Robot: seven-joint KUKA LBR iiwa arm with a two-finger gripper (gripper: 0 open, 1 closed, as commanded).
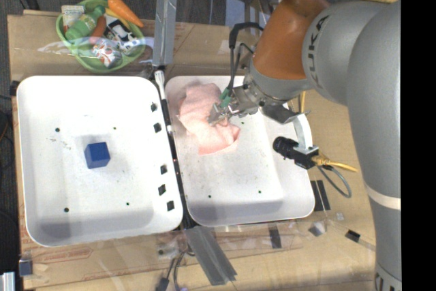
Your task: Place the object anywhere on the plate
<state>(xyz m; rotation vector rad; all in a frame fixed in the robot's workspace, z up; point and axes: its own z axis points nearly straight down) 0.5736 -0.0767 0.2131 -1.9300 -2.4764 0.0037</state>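
A blue cube (97,154) lies in the left white bin (41,99), left of its middle. A pale pink plate (204,116) rests in the upper left part of the right white bin (272,187). My gripper (222,112) hangs low over the plate's right side, at the end of the grey arm with the orange band (289,44). I see nothing in the gripper. The cube is far to its left, across the wall between the bins.
A green bowl (102,34) full of toy food, a carrot among them, stands behind the left bin on the bench. Grey brackets (165,24) run along the seam between the bins. The big arm body covers the right side.
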